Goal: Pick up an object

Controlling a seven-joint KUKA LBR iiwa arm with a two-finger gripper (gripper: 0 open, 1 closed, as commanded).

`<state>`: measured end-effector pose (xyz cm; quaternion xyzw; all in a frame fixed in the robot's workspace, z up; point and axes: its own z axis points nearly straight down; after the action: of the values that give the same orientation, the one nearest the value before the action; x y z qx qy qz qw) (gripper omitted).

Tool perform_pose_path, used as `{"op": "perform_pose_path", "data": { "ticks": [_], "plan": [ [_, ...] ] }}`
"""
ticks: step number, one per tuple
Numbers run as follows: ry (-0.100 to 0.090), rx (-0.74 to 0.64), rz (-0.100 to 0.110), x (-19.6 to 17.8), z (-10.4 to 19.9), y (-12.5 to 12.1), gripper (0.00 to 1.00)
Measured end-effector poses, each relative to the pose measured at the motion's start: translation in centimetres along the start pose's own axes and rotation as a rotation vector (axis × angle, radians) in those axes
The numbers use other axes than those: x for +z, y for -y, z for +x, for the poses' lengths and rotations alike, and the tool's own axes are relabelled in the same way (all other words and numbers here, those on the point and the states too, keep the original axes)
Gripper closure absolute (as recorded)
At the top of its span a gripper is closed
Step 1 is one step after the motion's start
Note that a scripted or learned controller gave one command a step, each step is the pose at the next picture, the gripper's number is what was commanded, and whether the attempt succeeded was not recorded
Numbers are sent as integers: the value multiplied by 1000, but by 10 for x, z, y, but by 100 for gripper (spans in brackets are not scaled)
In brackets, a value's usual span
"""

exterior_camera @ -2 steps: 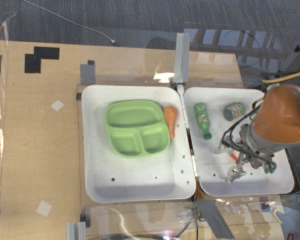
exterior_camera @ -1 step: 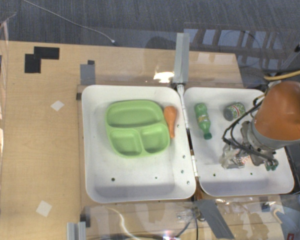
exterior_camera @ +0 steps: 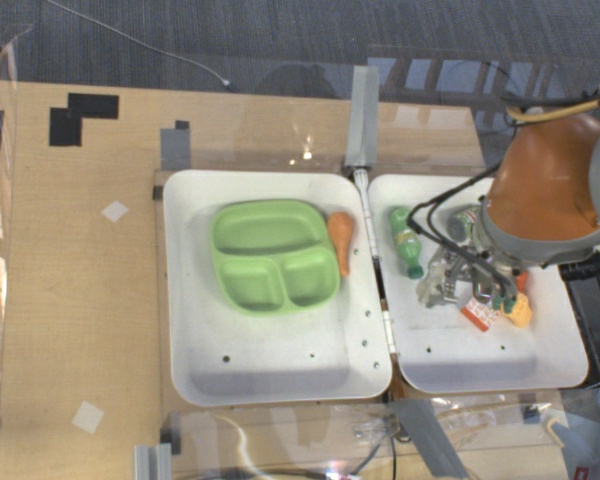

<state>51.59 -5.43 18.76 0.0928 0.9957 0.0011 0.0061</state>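
Observation:
My gripper hangs low over the middle of the right bin, under the arm's orange band. Its metal fingers point down and left toward the bin floor; whether anything sits between them is unclear. A green bottle lies at the bin's left side, just left of the gripper. A red and white item and a yellow piece lie right beside the gripper, on its lower right. In the left bin rests a green divided tray, with an orange carrot against its right edge.
A grey divider post stands behind the seam between the bins. Black cables loop off the wrist above the right bin. The wooden bench stretches to the left, with black tape marks at its far corner.

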Motion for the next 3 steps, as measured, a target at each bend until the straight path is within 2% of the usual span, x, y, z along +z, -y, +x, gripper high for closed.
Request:
{"op": "perform_pose_path", "data": {
  "ticks": [1, 2, 3],
  "plan": [
    [-3, 135, 0, -21, 6, -51, 100],
    [-9, 512, 2, 3, 21, -138, 100],
    [-8, 735, 4, 8, 51, -194, 100]
  ]
}}
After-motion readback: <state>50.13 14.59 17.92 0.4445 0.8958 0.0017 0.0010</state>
